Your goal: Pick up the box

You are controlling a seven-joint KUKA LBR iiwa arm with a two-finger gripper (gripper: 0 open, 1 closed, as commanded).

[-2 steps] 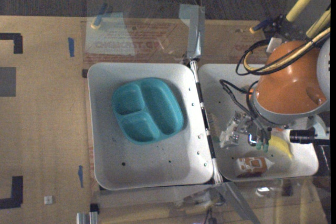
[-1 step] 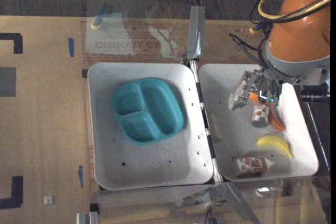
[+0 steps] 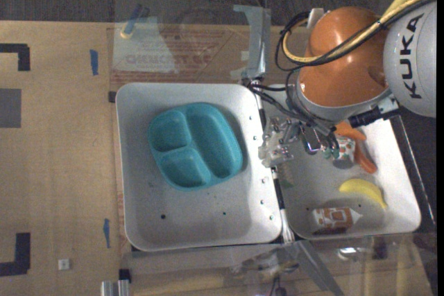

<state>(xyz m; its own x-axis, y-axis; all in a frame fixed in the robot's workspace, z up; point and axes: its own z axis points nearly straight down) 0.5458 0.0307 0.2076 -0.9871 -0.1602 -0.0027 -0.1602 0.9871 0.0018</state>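
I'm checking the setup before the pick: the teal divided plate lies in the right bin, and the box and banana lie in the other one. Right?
Not quite. The camera view shows the teal divided plate in the left bin. The box and banana lie in the right bin.

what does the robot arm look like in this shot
The arm is grey-white with black KUKA lettering on its side and a rounded orange band above the wrist. Yellow and black cables loop around that orange part. Below it sits a metal gripper, silver and cluttered-looking, with thin wires running to it.
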